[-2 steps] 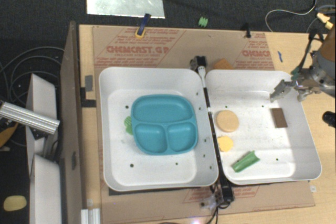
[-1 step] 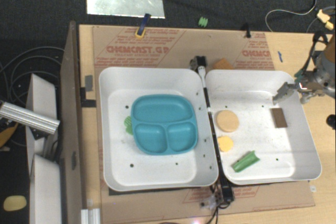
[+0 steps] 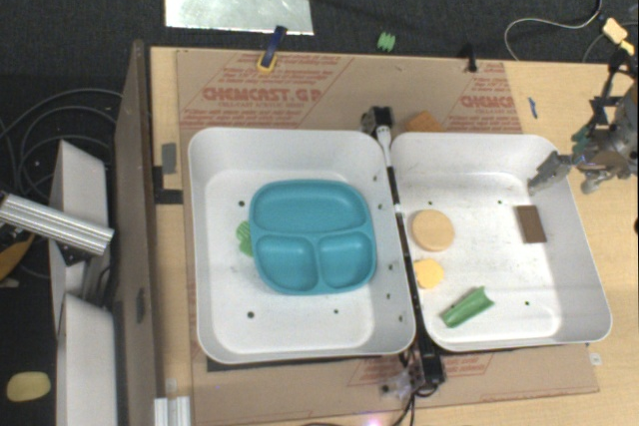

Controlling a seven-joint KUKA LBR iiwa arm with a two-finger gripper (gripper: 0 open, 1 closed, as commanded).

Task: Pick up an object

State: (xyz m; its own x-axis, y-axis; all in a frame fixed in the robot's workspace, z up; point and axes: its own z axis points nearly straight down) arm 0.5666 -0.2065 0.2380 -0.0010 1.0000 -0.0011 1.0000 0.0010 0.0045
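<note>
In the right bin [image 3: 579, 309] lie a round beige disc [image 3: 433, 229], a smaller yellow disc [image 3: 428, 273], a green pod-shaped piece [image 3: 466, 306] near the front and a brown rectangular block [image 3: 531, 223]. My gripper [image 3: 571, 177] hovers over the bin's back right corner, up and to the right of the brown block. It is open with nothing between its fingers. The left bin [image 3: 215, 214] holds a blue divided plate [image 3: 313, 235], and a small green thing [image 3: 244, 236] peeks out from under the plate's left edge.
A black divider [image 3: 395, 214] runs between the two bins. Both bins rest on a cardboard sheet [image 3: 329, 80]. An orange scrap [image 3: 423, 123] lies behind the right bin. Cables and metal parts sit off the bench to the left.
</note>
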